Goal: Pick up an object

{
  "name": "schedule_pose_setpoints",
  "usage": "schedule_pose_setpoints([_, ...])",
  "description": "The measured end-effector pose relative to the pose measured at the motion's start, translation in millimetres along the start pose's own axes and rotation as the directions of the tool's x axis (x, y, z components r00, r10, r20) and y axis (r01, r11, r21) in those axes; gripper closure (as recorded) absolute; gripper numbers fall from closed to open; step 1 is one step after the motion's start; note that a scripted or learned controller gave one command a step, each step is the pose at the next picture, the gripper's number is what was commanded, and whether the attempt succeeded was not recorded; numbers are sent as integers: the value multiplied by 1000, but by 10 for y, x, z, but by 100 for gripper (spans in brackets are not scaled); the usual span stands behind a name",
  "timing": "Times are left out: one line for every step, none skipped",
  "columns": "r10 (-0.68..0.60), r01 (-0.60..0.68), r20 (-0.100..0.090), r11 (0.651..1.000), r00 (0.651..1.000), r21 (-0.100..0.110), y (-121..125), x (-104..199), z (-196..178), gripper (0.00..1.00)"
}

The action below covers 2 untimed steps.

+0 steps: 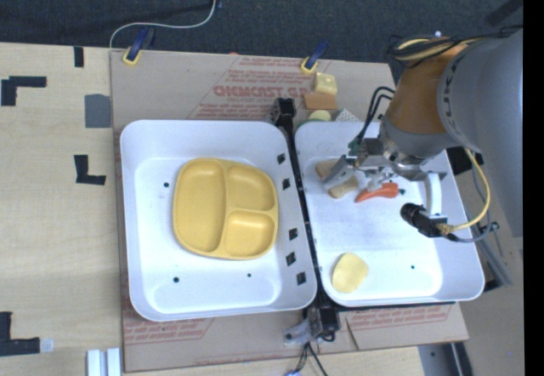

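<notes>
My gripper [361, 166] is low over the back half of the right bin [399, 281], reached in from the right. Just left of it lie two tan pieces, one [325, 168] at the gripper's edge and one [340, 190] slightly nearer the front. An orange carrot-like piece [376, 192] lies right under the gripper's front side. Whether any of them is held is hidden by the gripper body. A pale yellow round piece [348, 272] sits alone near the bin's front.
The left bin [144, 281] holds a yellow divided plate [225, 207]. Behind the right bin, on the cardboard, stand a yellow-and-tan block [321, 92] and a small pale green item [319, 116]. Black clips [293, 196] run along the seam between the bins.
</notes>
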<state>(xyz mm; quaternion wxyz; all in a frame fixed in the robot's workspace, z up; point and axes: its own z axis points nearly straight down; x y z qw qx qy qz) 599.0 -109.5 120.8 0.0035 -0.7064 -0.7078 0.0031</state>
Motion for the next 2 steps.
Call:
schedule_pose_setpoints([-1,1,2,1000,1000,-8,268,-5,383,0])
schedule_pose_setpoints([-1,1,1,1000,1000,-10,270,-2,254,100])
